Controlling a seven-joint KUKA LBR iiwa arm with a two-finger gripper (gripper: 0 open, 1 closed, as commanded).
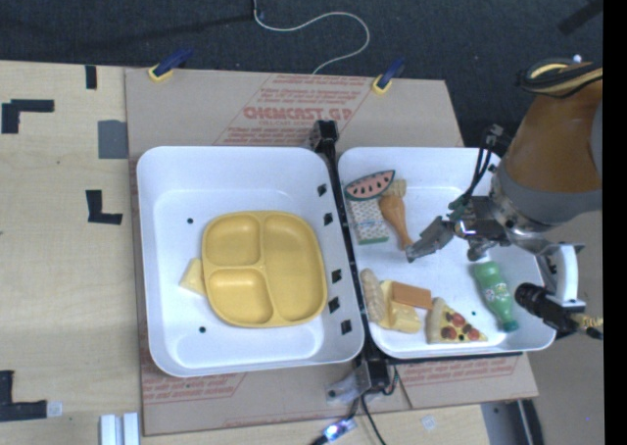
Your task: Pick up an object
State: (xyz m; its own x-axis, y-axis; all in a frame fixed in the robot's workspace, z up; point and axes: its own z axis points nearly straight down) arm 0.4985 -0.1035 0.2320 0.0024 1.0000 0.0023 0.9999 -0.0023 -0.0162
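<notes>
Honestly, whether my fingers (423, 245) were spread I could not tell. Just beside them lay the drumstick (396, 218); light, stiff and probably slick, best pinched across its narrow middle.

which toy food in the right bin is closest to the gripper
The orange drumstick, just left of the gripper. The green bottle, pizza slice and watermelon slice lie farther off.
</notes>
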